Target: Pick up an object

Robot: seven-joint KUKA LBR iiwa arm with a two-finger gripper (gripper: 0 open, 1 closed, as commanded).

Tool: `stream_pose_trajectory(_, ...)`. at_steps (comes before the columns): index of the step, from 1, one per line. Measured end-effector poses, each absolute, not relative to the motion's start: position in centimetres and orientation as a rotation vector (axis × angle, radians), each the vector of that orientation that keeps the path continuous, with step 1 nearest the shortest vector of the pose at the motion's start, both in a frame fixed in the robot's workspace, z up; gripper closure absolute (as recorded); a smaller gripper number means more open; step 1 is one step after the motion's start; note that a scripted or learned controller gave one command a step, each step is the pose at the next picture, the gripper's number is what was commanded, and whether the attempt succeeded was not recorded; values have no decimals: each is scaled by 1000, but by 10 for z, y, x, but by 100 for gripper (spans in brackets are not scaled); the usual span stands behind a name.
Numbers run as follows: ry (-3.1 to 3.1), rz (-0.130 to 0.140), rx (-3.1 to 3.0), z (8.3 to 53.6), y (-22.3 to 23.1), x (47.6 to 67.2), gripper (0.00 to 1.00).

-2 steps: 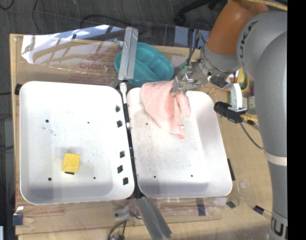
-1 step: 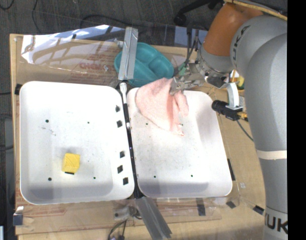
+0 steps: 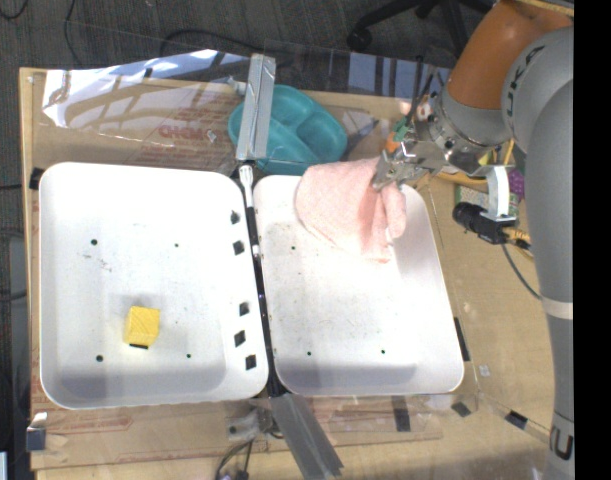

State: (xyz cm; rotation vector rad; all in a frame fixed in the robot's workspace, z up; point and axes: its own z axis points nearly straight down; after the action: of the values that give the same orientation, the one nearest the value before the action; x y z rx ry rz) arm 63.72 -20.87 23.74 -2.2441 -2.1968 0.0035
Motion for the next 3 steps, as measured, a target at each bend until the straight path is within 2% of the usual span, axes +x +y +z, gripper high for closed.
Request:
stream_pose_trajectory(1, -2274, 4, -2161, 192, -173, 627, 100)
stream_pose_trajectory(3, -2280, 10, -2148, 210, -172, 627, 100)
